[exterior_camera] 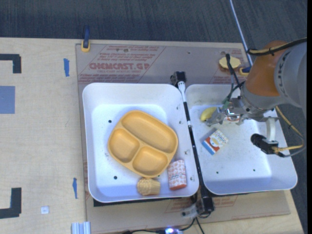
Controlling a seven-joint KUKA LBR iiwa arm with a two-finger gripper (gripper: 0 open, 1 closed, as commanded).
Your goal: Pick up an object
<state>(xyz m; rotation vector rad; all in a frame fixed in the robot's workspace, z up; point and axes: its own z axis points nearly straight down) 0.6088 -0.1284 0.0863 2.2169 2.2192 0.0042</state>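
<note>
In the right bin (253,177) a small yellow banana-shaped piece (208,113) lies near the far left corner. A small white carton with red and blue print (215,142) lies a little nearer the front. My gripper (224,116) hangs low over the right bin, just right of the yellow piece and above the carton. It looks close to the yellow piece, but I cannot see whether they touch. Nothing visibly hangs from the gripper.
The left bin (97,106) holds a yellow three-part plate (142,143), a red-and-white can (177,174) and a tan cone-like piece (147,185) along its front wall. A black divider clamp (179,78) sits between the bins at the back.
</note>
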